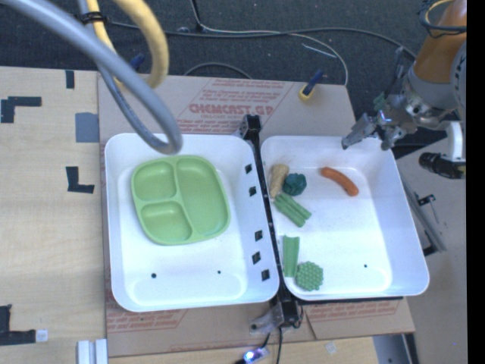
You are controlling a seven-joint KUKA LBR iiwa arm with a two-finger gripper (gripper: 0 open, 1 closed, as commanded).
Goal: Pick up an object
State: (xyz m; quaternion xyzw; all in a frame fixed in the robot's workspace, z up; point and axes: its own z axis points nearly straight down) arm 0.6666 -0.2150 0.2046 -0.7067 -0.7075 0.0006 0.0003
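Two white bins sit side by side on the bench. Left bin (pixel 121 226): green divided plate (pixel 180 200), far half. Right bin (pixel 394 226): orange sausage (pixel 339 180) far centre; tan piece (pixel 277 177) touching dark teal lump (pixel 294 183) far left; green stalk (pixel 292 209) just nearer; green stick (pixel 290 255) and round green piece (pixel 308 276) near left. Pincer (pixel 369 133) over far right rim, fingers spread, nothing between them.

Two white bins (pixel 121 226) (pixel 394 226); one green divided plate (pixel 180 199); one orange sausage (pixel 339 180); two green sticks (pixel 292 210) (pixel 290 255); one green round piece (pixel 309 276); one dark teal lump (pixel 294 183); one tan piece (pixel 277 177).
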